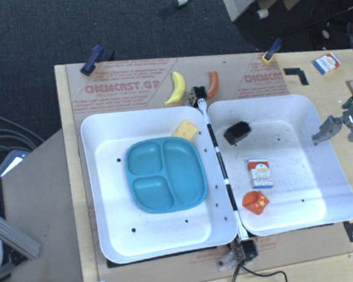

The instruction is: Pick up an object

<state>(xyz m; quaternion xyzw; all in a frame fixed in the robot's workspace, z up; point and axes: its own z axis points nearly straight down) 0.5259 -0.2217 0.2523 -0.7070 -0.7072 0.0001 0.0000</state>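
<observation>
Hovering: gripper hangs at the right rim of the right bin, with nothing between its fingers.
Finger state: cannot tell whether they are spread or pressed together; only a grey blur of metal shows at that edge.
Candidates in reach: black block near the top left of the right bin, red-and-white carton in the middle, orange piece just below it.
Best bet, I'd say: the carton. It lies flat, apart from the walls, with bare floor on both long sides for the fingers to drop into.
How to take it: come in over the carton's middle, line the fingers across its narrow width, descend straight, close only once low enough to catch its sides.
Watch out: the orange piece sits near the carton's lower end, so a skewed approach could nudge it.
Left bin: blue divided tray with a yellow block touching its top edge; farther off, harder reach.
Worktop: banana and orange sausage-like item beyond the bins, no reason to go there.
Progress: nothing lifted yet.
</observation>
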